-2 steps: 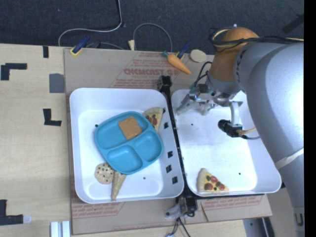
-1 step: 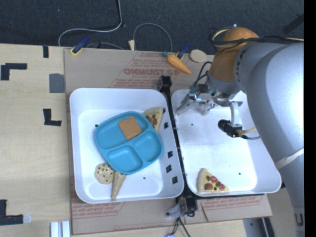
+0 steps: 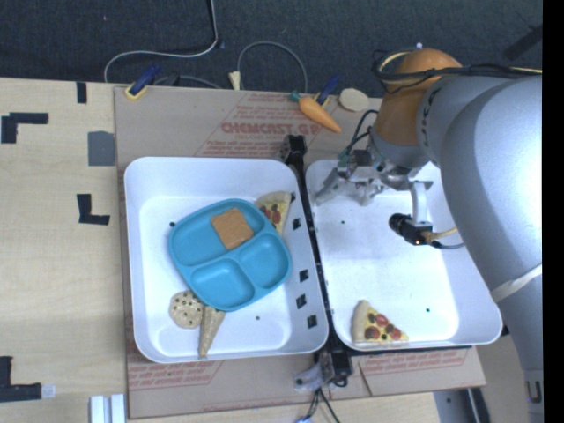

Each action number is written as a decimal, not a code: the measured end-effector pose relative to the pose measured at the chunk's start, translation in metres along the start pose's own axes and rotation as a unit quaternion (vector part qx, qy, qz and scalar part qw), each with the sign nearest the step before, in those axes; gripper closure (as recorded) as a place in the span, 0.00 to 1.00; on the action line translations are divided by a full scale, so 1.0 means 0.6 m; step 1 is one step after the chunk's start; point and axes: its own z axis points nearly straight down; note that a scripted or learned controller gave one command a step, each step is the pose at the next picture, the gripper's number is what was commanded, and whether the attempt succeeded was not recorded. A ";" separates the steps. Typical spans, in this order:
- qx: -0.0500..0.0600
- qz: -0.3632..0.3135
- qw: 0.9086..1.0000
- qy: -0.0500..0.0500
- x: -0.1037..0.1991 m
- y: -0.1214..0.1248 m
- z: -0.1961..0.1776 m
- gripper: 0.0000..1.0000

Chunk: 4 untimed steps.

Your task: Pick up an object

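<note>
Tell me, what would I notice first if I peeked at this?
Probably the bright blue tray in the left bin, with a brown cracker on it. Next, the big grey arm reaching over the right bin, where a pizza slice lies near the front.

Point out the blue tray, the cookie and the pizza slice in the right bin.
blue tray [image 3: 251, 270]: camera view, a bare lower compartment.
cookie [image 3: 184, 309]: camera view, middle of its top.
pizza slice [image 3: 377, 324]: camera view, its topped face.

Tray [image 3: 208, 282] in left bin [image 3: 141, 236], pizza slice [image 3: 377, 324] in right bin [image 3: 458, 320]
</note>
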 end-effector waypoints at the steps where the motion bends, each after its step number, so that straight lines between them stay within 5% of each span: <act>1: 0.000 0.000 1.000 0.002 -0.002 0.000 0.000 0.00; 2: -0.001 0.000 1.000 0.002 -0.011 0.001 0.000 0.00; 3: -0.002 -0.001 1.000 0.001 -0.012 0.002 -0.017 1.00; 4: -0.002 -0.001 1.000 0.001 -0.011 0.002 -0.017 0.00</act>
